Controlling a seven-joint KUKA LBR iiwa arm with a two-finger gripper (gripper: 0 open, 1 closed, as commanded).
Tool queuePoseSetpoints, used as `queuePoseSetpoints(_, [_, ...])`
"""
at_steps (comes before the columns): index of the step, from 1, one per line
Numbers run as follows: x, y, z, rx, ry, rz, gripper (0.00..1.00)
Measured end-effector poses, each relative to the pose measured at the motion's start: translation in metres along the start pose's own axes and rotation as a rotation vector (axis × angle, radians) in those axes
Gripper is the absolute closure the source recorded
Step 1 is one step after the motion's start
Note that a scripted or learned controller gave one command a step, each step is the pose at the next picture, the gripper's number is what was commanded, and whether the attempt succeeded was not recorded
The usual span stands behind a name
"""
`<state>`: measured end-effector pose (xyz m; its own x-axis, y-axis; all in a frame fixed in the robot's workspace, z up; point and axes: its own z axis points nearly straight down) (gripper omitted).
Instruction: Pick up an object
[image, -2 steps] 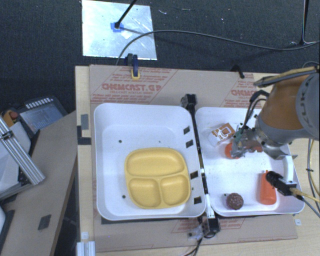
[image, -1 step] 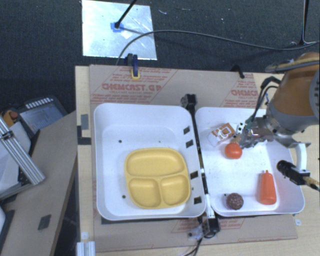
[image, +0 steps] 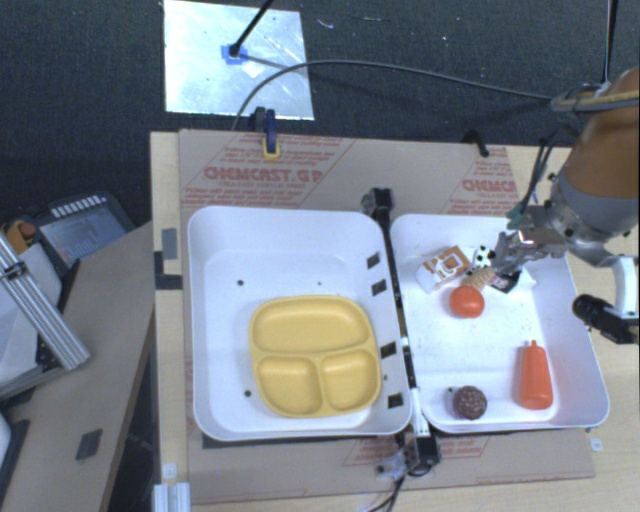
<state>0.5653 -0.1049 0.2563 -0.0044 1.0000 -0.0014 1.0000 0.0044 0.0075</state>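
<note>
The grey arm's two-finger gripper (image: 503, 268) hangs low in the right white bin (image: 572, 340), just above-right of the round orange-red ball (image: 466, 301); jaw state cannot be told.

A robotics lab. Two white bins (image: 210, 300) sit on a cardboard-covered bench (image: 300, 165). Cables (image: 400, 70) trail across dark carpet beyond.

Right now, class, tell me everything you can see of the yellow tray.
The yellow tray looks like smooth moulded plastic, a rounded rectangle with three compartments: one wide at the far side, two smaller at the near side. It lies flat, slightly turned, on the floor of the left bin, toward its near right corner. Nothing lies in it.
</note>
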Motion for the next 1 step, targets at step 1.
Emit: queuePoseSetpoints(1, [0.0548,0.0068,0.0166,0.007,0.003,-0.005,1.0])
